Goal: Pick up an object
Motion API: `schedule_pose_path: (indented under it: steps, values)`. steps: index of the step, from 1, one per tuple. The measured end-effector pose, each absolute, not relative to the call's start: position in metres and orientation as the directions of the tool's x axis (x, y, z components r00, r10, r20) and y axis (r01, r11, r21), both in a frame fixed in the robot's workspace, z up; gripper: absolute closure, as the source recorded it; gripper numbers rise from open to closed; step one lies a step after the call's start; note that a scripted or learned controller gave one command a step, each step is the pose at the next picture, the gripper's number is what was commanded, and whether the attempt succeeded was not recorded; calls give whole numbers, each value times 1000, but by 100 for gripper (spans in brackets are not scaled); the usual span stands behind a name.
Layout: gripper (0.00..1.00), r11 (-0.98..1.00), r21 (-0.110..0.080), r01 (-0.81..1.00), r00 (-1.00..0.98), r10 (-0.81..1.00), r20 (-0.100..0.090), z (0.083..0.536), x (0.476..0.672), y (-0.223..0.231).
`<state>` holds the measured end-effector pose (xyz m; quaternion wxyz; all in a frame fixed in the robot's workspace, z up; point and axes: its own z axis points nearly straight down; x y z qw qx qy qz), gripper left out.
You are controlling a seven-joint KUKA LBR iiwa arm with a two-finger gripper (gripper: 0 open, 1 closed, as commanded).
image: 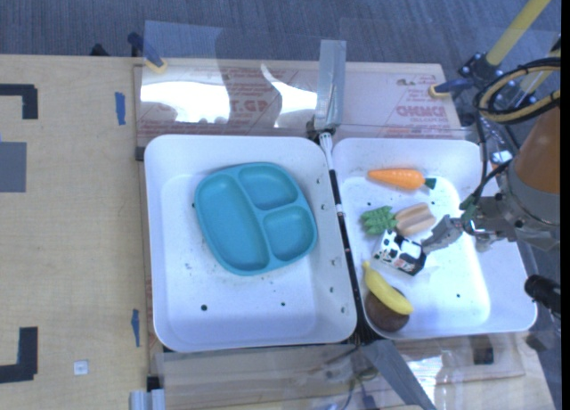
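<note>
- Arm (534, 176) comes in from the right, over the right bin (463, 297), orange band above the wrist visible at the frame edge.
- Hand (436, 237) is low in the right bin, reaching left toward the toy cluster; tips sit just beside the hot-dog toy (414, 217) and above the black-and-white cow toy (398, 252).
- Can't tell whether the hand is released or clenched: too small and blurred. Nothing visibly between them.
- Right bin contents: carrot (397, 178) near the back wall, green leafy toy (378, 219) left of the hot-dog toy, cow toy in front of those, banana (388, 291) at the front-left corner resting on a brown round item (383, 317).
- Carrot is apart from the rest; hot-dog toy, green leafy toy and cow toy are packed close together.
- Left bin (169, 301) holds a blue three-compartment plate (256, 217), roughly centred, lying flat.
- Both bins sit side by side on the table (62, 221), touching along the middle divider.
</note>
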<state>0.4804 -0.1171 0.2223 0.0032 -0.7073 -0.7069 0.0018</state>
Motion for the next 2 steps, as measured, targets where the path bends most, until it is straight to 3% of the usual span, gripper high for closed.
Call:
schedule_pose_path:
  steps: [1, 2]
  values:
    - [0, -186, 28, 982, 186, 983, 3, 120, 539, -110]
    - [0, -107, 6, 994, 107, 994, -1, 86, 595, -127]
